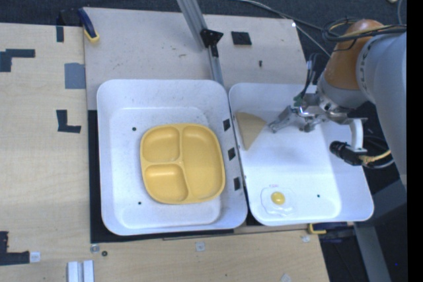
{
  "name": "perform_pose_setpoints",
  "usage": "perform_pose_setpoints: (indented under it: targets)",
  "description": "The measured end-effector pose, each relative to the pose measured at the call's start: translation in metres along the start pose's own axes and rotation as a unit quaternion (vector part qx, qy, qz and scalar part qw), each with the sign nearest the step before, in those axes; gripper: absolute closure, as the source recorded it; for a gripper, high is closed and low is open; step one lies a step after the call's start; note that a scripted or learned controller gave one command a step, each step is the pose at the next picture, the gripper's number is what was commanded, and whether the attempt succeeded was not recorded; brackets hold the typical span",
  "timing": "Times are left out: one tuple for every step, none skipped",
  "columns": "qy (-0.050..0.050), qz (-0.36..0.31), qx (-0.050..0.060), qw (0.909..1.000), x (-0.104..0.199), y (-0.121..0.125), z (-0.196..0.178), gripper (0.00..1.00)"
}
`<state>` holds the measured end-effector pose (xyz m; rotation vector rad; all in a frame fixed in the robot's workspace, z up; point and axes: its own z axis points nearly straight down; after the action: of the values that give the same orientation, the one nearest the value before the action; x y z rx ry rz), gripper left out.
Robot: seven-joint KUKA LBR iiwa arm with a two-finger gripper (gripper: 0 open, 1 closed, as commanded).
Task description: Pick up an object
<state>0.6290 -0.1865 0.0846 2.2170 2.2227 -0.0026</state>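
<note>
Claw [274, 127] low over the right bin [344, 208], at centre-right of the frame.
Whether it is open or grips anything cannot be told; its tip sits just beside a tan wedge [249, 127] at the bin's upper left; a fried-egg toy [277, 199] lies lower down; a yellow divided plate [182, 163] rests in the left bin [112, 142].

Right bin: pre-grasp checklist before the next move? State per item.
1. Hand over the right bin: ok.
2. Target near hand: ok, tan wedge-shaped piece lies just beside its tip, at the bin's left wall.
3. Hand touching the wedge: cannot tell.
4. Nothing between the fingers yet: cannot tell, too small to see.
5. Fried egg toy clear of the hand's path: ok, it lies apart near the front edge.
6. Yellow divided plate out of the way: ok, in the left bin.
</note>
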Motion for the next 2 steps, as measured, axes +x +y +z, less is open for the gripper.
perform_pose_setpoints:
  targets:
    - [-0.012, 0.003, -0.004, 0.9999, -0.011, -0.001, -0.012, 1.0]
    - [0.001, 0.0, -0.001, 1.0, -0.009, 0.009, -0.067, 1.0]
